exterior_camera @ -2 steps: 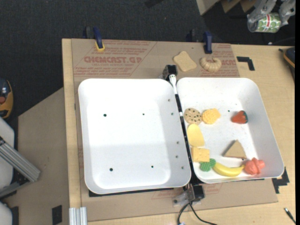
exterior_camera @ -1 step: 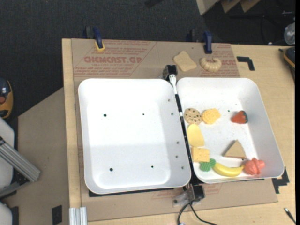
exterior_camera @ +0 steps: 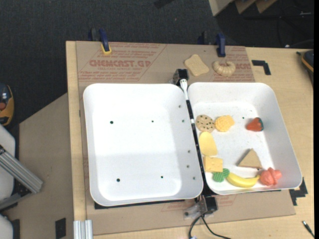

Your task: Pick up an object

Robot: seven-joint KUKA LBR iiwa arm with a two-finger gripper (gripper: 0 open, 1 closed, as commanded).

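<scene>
All candidate objects lie in the right bin (exterior_camera: 279, 118), clustered along its left wall and near edge; the left bin (exterior_camera: 99, 133) holds none. The arm enters from the right, so the right bin is the nearer one, but the gripper's position and finger state cannot be told from this view. The banana (exterior_camera: 242, 180) lies with its long axis roughly parallel to the bin's near edge, touching the green piece (exterior_camera: 220, 175) and just beside the pink piece (exterior_camera: 269, 176). The strawberry (exterior_camera: 254, 125) sits well apart from the rest, so it appears the least obstructed target. A cookie (exterior_camera: 204, 123) and a yellow round piece (exterior_camera: 224, 123) sit side by side.
</scene>
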